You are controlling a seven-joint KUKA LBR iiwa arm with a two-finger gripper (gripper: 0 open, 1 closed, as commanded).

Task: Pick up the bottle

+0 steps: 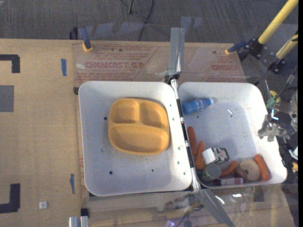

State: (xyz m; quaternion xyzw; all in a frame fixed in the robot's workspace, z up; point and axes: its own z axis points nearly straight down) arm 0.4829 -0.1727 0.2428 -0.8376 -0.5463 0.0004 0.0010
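Observation:
The bottle (195,105) is blue with a pale cap and lies on its side in the far left corner of the right bin (246,90), against the divider between the bins. My gripper (268,128) hangs over the right bin's right rim, well to the right of the bottle and a little nearer the front. Nothing shows in its grasp. The arm behind it is cut off by the frame's right edge.
The right bin's front holds orange carrots (191,138), a small white carton (215,154), a grey round can (212,170), a beige lump (248,169) and another carrot (262,167). A yellow divided plate (139,126) sits in the left bin (94,164).

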